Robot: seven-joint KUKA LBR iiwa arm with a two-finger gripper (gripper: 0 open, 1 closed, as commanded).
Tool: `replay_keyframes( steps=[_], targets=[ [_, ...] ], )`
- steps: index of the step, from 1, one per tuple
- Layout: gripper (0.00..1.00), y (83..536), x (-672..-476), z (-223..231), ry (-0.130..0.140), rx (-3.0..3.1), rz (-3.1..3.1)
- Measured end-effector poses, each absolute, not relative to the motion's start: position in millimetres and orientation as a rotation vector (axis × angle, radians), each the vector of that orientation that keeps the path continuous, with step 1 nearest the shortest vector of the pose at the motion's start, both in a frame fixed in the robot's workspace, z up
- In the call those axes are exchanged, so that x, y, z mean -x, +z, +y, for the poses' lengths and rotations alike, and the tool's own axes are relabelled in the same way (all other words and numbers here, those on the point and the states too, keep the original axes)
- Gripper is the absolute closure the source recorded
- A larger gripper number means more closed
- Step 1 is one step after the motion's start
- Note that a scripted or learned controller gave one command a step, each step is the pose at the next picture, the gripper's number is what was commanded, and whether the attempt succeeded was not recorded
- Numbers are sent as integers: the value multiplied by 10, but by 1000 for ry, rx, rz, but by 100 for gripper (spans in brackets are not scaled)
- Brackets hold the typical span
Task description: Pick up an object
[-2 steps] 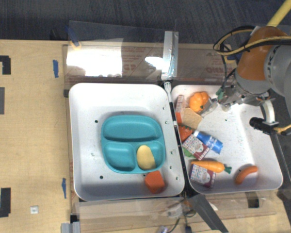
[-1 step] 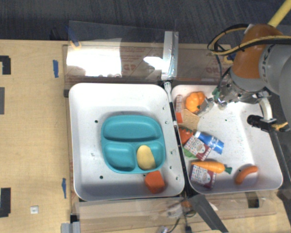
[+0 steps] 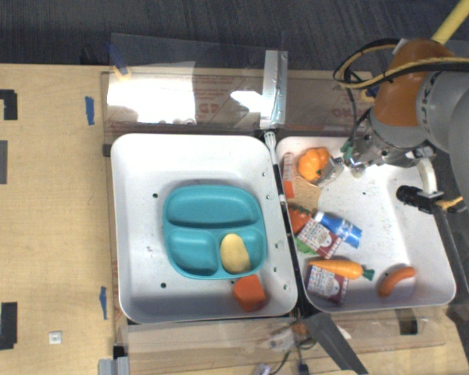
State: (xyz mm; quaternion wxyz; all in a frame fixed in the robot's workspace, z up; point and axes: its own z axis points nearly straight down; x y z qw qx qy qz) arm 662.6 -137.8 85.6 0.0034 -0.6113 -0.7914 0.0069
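The arm (image 3: 445,112) is a thick, rounded grey body with a smooth matte shell. Above the wrist sits a broad orange band (image 3: 402,92), glossy and domed (it catches a pale highlight on its upper side). Black and yellow cables (image 3: 365,65) loop out from the band in a loose arc. Below the band the wrist narrows to a small metallic silver gripper (image 3: 353,162) with dark fittings. A black stubby piece (image 3: 413,197) with a white curved part beside it juts from the grey body lower down.
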Motion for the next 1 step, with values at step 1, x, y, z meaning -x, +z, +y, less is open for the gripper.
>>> replay_keyframes(
  steps=[1],
  targets=[
    [100, 981, -6632, -1375, 23, 1914, -2480]
  ],
)
